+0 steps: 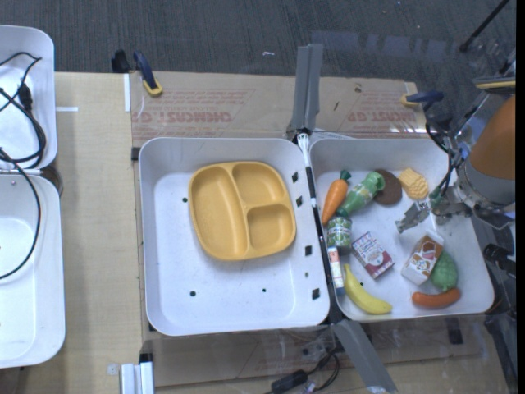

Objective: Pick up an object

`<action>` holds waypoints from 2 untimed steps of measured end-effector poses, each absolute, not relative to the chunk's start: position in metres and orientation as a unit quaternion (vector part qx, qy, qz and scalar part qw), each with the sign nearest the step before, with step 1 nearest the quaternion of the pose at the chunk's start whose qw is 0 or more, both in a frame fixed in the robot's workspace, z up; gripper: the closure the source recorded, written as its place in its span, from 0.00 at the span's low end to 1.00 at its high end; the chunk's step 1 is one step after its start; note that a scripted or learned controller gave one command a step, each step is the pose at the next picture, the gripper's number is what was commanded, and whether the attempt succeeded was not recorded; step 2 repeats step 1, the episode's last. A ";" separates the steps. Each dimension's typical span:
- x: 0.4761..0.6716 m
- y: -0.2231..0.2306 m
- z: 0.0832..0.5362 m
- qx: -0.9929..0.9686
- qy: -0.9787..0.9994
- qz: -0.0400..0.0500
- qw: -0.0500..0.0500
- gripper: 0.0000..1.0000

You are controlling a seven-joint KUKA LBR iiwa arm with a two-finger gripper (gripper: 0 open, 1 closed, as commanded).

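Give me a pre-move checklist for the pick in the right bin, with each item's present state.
1. Tool over the right bin: ok.
2. Tool carrying nothing already: ok, nothing seen between its fingers.
3. Finger opening wide enough: cannot tell.
4. Target within easy reach: ok, the small carton lies just below the tool.
5. Target free of neighbours: not ok, the green vegetable and sausage crowd it.
6. Yellow tray in the left bin out of the path: ok.

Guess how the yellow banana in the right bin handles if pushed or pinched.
The yellow curved plastic-looking banana lies flat on its side, so it would probably pivot or slide, not roll. Its glossy skin may slip in the jaws. It sits against the right white bin front wall, which likely limits approach.
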State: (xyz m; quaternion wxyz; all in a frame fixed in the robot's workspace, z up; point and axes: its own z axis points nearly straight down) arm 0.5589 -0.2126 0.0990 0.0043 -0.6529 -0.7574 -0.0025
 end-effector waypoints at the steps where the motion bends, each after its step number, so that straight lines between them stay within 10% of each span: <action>1: 0.482 -0.215 0.094 -0.650 -0.760 -0.005 0.001 0.00; 2: 0.482 -0.215 0.094 -0.650 -0.760 -0.005 0.001 0.00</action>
